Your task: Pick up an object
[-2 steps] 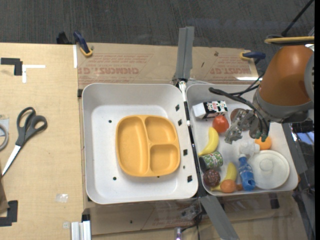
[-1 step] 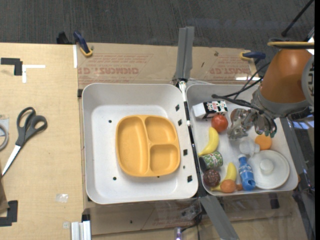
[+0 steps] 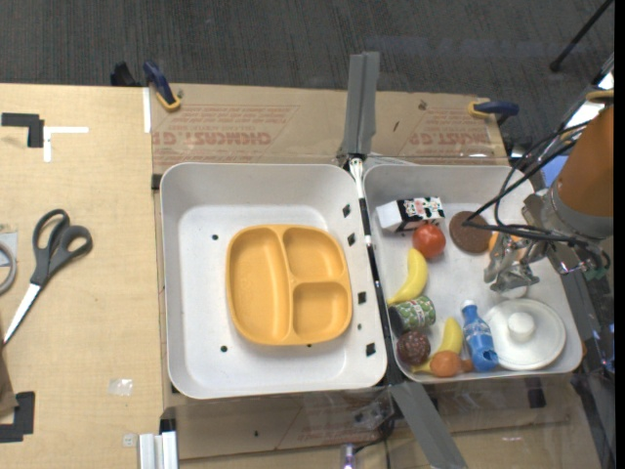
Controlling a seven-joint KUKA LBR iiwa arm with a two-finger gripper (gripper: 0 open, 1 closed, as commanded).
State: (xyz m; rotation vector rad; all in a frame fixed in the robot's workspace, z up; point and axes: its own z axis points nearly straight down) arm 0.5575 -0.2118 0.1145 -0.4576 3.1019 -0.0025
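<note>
My gripper hangs low over the right bin, near its right side. It sits between a brown disc and a white round lidded dish. Nothing visible is held in it. Also in this bin are a white patterned carton, a red tomato, a banana, a green can, a dark berry-like lump, a smaller banana, an orange fruit and a blue bottle.
The left bin holds a yellow divided plate. Scissors lie on the bench at far left. A grey bar runs back from between the bins. Cables trail from the arm over the right bin's far corner.
</note>
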